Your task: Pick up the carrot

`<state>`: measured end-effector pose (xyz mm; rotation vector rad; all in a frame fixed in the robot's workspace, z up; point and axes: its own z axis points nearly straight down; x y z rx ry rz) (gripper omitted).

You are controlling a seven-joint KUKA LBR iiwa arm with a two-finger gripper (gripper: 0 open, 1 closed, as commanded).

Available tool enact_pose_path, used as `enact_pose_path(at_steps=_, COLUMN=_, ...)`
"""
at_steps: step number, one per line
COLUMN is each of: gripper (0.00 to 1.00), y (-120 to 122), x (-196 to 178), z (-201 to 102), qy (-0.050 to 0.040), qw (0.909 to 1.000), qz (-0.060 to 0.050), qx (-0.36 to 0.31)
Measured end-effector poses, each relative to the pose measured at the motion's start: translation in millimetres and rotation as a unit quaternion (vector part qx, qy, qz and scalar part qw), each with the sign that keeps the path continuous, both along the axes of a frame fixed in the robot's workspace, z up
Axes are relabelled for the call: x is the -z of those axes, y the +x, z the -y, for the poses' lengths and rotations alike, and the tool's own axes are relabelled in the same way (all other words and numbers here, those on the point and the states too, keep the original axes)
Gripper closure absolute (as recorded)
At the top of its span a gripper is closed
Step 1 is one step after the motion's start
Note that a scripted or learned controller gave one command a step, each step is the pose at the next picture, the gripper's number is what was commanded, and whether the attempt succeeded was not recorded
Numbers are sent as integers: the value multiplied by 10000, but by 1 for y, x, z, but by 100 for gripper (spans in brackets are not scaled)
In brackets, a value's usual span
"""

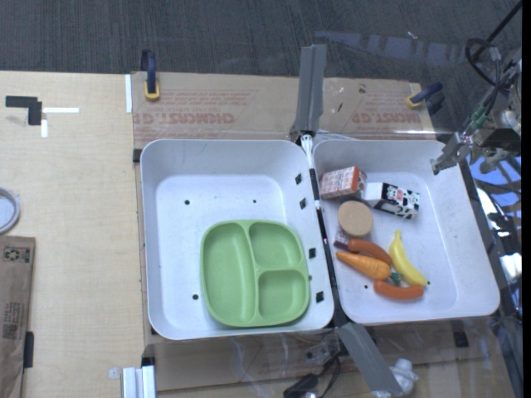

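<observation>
The tapered orange carrot (363,264) lies in the right shallow white bin (465,247), touching the curved yellow banana (406,259); a round tan disc (355,218) sits just above it. The metal two-finger gripper (452,152) hovers at that bin's upper right rim, well apart from the carrot; whether it is released or clenched, I cannot tell.

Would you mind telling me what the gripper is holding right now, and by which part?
Nothing: the gripper is above the right bin's far corner, away from the carrot.

plate (253,284) in left bin (166,222) | carrot (363,264) in right bin (452,247), left of banana (406,261), before round block (355,219)
</observation>
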<state>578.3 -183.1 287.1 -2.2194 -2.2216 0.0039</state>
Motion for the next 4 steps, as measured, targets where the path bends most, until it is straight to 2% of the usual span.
enact_pose_path(at_steps=1, gripper=0, y=12, x=85, z=5, qy=0, qw=9996, qz=-1, qx=292)
enact_pose_path(at_steps=2, gripper=0, y=-82, x=131, z=-21, qy=8, qw=9999, qz=-6, qx=120)
enact_pose_path(at_steps=3, gripper=0, y=-101, x=197, z=-92, qy=9, qw=10000, qz=-4, qx=-43)
enact_pose_path(at_steps=4, gripper=100, y=-101, x=188, z=-90, qy=8, qw=10000, qz=-8, qx=-17)
